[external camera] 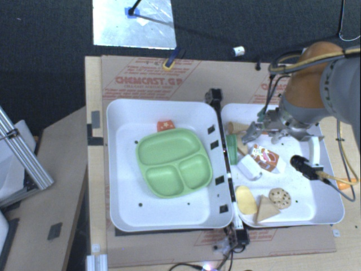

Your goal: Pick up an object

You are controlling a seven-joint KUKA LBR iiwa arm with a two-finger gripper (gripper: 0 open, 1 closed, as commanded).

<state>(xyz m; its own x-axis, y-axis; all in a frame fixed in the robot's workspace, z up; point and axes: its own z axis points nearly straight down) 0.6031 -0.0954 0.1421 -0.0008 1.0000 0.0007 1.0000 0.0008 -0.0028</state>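
My gripper [255, 133] hangs low over the back of the right bin [327, 208], its grey fingers spread with nothing between them. Just below it lies a red and white packet [265, 157]. A white block [249, 167] sits left of that packet. A green stick [231, 148] lies along the bin's left wall, and a tan piece [237, 128] rests near the back left corner. At the front lie a yellow oval [245, 199], a tan wedge [267, 210] and a cookie [280, 197].
The left bin [121, 208] holds a green divided plate [173, 161] and a small orange block [165, 126] behind it. A black divider with clips [221, 151] separates the bins. The arm's grey and orange body [318, 83] looms over the right bin's back right.
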